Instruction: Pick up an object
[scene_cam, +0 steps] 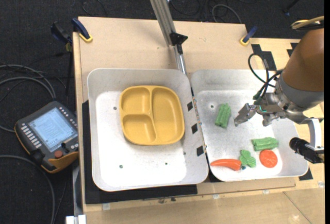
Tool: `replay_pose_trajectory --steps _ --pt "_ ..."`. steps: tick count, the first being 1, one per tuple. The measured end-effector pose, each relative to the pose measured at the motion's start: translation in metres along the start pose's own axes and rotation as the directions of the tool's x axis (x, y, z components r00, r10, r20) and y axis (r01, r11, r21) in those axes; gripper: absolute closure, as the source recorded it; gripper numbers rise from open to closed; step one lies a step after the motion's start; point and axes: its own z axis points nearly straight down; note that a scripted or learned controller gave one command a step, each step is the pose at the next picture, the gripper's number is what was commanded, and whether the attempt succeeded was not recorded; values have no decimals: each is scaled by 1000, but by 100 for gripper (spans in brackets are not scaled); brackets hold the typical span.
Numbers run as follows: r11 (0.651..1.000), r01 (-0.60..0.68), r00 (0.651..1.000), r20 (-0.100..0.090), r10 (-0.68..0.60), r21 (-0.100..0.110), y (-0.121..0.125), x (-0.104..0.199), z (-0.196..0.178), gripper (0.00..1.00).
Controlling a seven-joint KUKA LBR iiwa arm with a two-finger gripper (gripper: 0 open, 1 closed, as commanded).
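Dark floor strewn with black cables surrounds a tan counter (129, 42) that carries two shallow white bins side by side. On the left bin (103, 130) lies a yellow divided plate (152, 115) with three compartments. The right bin (227, 97) holds a green ridged piece (223, 115), a second green piece (265, 143), a small green toy (248, 158), an orange-red round piece (268, 158) and an orange carrot-like piece (227, 164).

From the right the grey arm reaches over the right bin, its end effector (255, 114) hanging with fingers spread apart and nothing between them. The green ridged piece lies just left of it, apart from the fingers; the second green piece lies below it, nearer the bin's front edge.

A teach pendant (47, 136) rests on the floor at left, its lit screen too small to read.
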Motion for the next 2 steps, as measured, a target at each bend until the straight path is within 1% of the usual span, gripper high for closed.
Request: replay_pose_trajectory --steps 1,2 --pt "1000 -1 1000 0 1 0 0 0 0 0" --pt "1000 -2 1000 -1 2 6 -1 1 64 0"
